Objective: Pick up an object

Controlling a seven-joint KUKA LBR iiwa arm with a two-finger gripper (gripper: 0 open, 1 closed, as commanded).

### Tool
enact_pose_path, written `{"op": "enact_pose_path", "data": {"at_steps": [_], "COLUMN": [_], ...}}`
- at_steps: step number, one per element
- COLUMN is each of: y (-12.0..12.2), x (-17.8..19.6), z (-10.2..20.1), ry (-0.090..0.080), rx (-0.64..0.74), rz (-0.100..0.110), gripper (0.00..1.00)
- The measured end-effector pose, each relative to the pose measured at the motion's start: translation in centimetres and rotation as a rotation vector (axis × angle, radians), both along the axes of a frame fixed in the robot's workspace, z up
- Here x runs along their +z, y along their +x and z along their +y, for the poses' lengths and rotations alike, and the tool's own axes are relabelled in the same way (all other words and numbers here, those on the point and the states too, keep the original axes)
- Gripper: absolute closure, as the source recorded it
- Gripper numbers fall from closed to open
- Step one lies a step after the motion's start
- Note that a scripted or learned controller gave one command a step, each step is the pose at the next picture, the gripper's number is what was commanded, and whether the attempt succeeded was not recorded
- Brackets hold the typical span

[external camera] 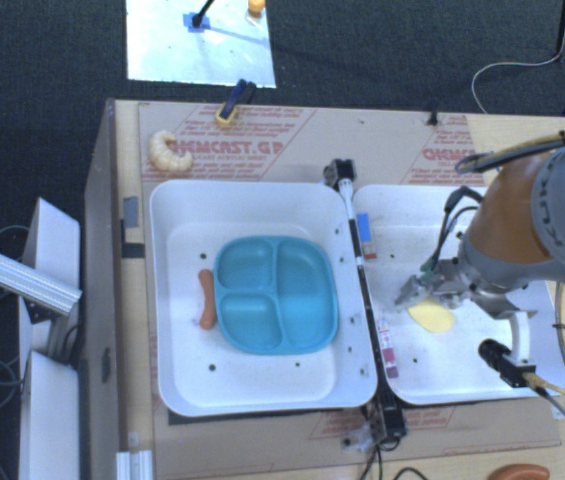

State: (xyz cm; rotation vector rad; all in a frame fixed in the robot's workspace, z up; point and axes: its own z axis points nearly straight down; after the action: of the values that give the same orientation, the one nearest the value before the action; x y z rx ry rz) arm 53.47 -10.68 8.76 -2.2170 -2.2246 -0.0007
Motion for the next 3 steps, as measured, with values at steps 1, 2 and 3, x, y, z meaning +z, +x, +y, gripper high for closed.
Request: {"op": "enact_pose_path", "data": {"at_steps": [1, 2, 3], "y": [0.1, 0.7, 0.7], "x": [1.1, 8.2, 8.1], "z": [-0.1, -5.9, -5.8], "ry": [-0.001, -0.003, -0.002], "rx": [0.001, -0.003, -0.002], "rz": [-0.002, -0.005, -0.003], "gripper": [1.0, 1.0, 0.0]}}
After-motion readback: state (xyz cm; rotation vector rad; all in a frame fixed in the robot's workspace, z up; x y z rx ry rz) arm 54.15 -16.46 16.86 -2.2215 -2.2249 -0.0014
